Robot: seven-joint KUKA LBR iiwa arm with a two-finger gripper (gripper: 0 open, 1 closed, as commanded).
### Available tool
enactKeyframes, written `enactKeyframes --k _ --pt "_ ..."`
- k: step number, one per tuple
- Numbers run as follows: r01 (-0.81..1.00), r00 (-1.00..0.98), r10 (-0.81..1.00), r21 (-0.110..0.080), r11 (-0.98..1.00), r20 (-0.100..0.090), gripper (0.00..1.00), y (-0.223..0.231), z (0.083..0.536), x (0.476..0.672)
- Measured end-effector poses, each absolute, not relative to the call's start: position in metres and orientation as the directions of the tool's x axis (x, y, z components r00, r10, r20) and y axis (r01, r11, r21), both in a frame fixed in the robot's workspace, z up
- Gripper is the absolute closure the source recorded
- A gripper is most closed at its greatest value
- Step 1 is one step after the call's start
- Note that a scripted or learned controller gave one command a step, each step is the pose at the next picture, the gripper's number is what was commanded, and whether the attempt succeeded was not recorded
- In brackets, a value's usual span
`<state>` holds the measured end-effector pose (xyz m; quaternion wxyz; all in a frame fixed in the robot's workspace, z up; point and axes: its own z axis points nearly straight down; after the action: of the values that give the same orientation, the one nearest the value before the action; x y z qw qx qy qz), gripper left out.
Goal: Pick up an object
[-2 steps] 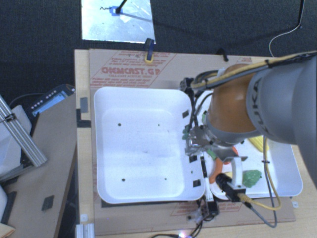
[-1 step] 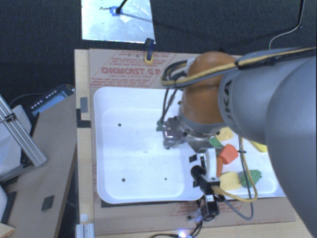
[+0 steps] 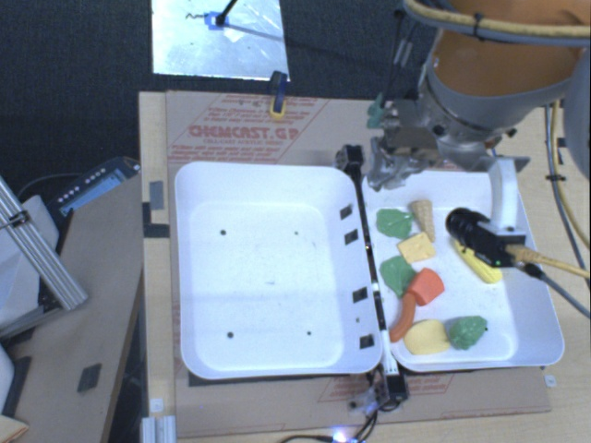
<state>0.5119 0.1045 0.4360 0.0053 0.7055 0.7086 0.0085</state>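
Gripper low at the far left corner of the right bin, close to the divider between the two bins. Cannot tell whether spread or pressed together. Hangs from the grey and orange arm, reaching in from the upper right.

Nearest to it, toward the near side: a green piece and a tan cone, side by side, both apart from the gripper. Next, a yellow block, close under the cone's tip. Then a second green piece by the bin's left wall, with a red-orange piece touching its right edge. Nearer the front edge, an orange stick, tilted, and beside it a round yellow lump touching a bumpy green lump. Right of the yellow block, a long yellow piece, partly hidden.

Just beside the right bin, the left bin, both resting on a cardboard sheet with red print. At the sheet's far edge, a yellow clamp.
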Motion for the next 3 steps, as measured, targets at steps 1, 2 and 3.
enactKeyframes --k 1,2,3 --pt "1.000 0.000 1.000 0.013 0.000 0.000 1.00 0.094 0.486 0.597" --pt "1.000 -0.003 1.000 0.010 0.003 0.000 1.00 0.087 0.538 0.644" --pt "1.000 0.003 1.000 0.004 -0.003 -0.002 1.00 0.028 0.535 0.669"
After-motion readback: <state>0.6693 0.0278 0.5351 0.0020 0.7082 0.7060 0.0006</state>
